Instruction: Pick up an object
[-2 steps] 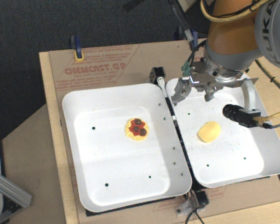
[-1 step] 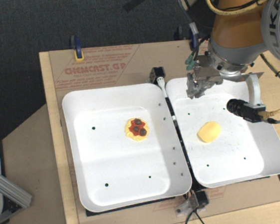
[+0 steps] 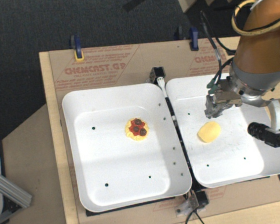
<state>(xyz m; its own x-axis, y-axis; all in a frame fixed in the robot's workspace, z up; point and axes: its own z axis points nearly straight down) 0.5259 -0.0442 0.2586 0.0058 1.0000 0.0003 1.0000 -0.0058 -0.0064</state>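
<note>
A pale yellow rounded object (image 3: 209, 132) lies in the right bin (image 3: 227, 172), near its middle. A small yellow piece topped with red and dark spots (image 3: 137, 129) rests in the left bin (image 3: 118, 186). My gripper (image 3: 213, 110) hangs over the right bin, just above and slightly behind the pale yellow object, with nothing visibly between its fingers. The grey and orange arm comes in from the upper right.
The two white bins sit side by side on a cardboard-covered bench, with a black divider strip (image 3: 174, 130) between them. Blue clamps (image 3: 76, 43) hold the board's far edge. A black fitting (image 3: 264, 134) sticks out at the right bin's right side.
</note>
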